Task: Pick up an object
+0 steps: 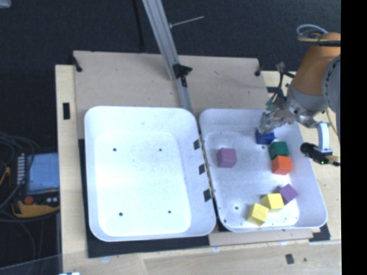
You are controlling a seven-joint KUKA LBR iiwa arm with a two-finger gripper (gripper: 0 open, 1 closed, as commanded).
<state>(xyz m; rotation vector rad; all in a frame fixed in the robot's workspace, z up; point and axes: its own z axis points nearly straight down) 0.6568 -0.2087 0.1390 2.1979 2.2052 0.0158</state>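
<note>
In the right bin (229, 122), my gripper (268, 126) reaches down at the far right corner, right over a blue block (264, 137). The block shows just below the gripper's tip and appears to rest on the bin floor. Whether the gripper touches it I cannot tell. A green block (279, 149) and an orange block (281, 164) lie close by, just nearer than the blue one. A purple cube (226, 157) sits alone toward the bin's left side.
Two yellow blocks (274, 201) (258, 213) and a small purple block (288, 193) cluster at the right bin's near corner. The left bin (92, 153) stands beside it. A slanted metal pole (166, 44) rises behind the bins.
</note>
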